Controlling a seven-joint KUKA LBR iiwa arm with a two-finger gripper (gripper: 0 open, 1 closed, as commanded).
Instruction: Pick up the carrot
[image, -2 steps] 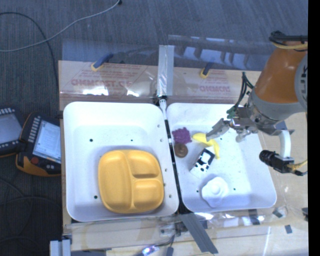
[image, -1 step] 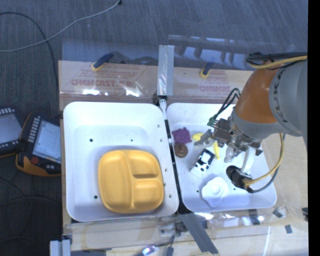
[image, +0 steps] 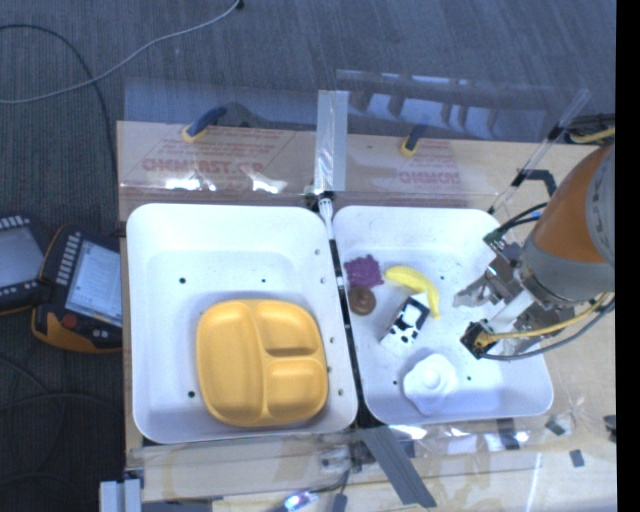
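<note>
White bottle (image: 430, 381) by right bin's (image: 520, 402) front wall; behind it black-and-white piece (image: 406, 323), brown round thing (image: 362, 300), purple cluster (image: 363, 269), banana (image: 414, 285). Yellow divided tray (image: 263, 361) lying in left bin (image: 160, 240). Gripper (image: 473, 318) over right bin's right side, fingers spread, nothing between. Carrot's place: cannot tell.

Both bins are seen from above at a slant, by one fixed camera set high enough that the whole bench (image: 560, 440) is taken in. The left bin (image: 160, 235) and right bin (image: 520, 395) are framed side by side, with the arm (image: 580, 225) caught entering at the right edge.
</note>
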